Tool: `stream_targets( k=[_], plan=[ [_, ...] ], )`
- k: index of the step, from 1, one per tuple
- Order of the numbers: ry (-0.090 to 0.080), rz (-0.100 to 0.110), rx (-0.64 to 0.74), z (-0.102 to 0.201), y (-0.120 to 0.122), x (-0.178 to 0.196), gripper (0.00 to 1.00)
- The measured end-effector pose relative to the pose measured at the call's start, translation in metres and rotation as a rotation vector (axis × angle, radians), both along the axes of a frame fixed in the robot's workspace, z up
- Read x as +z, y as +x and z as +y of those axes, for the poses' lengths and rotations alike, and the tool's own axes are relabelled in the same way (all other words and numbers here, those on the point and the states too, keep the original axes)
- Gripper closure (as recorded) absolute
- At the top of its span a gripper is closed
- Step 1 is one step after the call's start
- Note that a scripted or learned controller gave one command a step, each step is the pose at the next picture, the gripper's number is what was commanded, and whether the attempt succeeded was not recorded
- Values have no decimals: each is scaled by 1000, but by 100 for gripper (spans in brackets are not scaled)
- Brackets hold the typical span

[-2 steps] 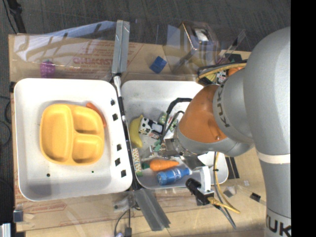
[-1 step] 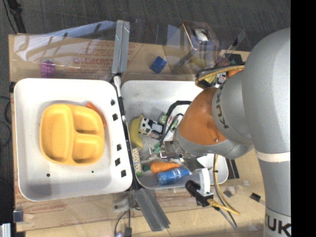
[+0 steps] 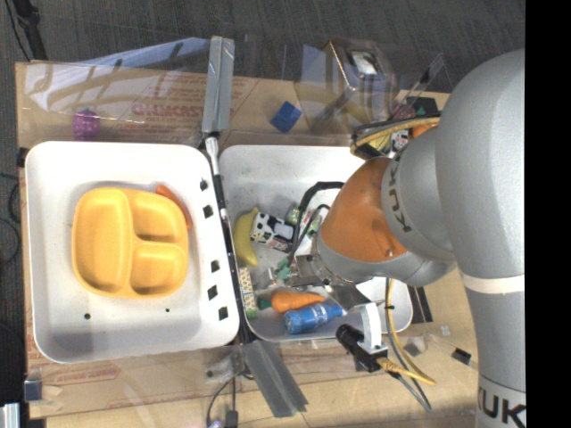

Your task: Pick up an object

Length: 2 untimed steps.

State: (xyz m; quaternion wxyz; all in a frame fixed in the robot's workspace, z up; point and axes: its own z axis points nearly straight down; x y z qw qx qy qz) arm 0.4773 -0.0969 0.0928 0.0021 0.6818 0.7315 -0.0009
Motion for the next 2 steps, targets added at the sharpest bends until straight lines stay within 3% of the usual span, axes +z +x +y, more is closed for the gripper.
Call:
stream_targets(
  k=[1, 2],
  plan=[
    [3, 2, 8, 2, 1, 9, 100],
    [2, 3, 9, 2, 0, 9, 0]
  ],
)
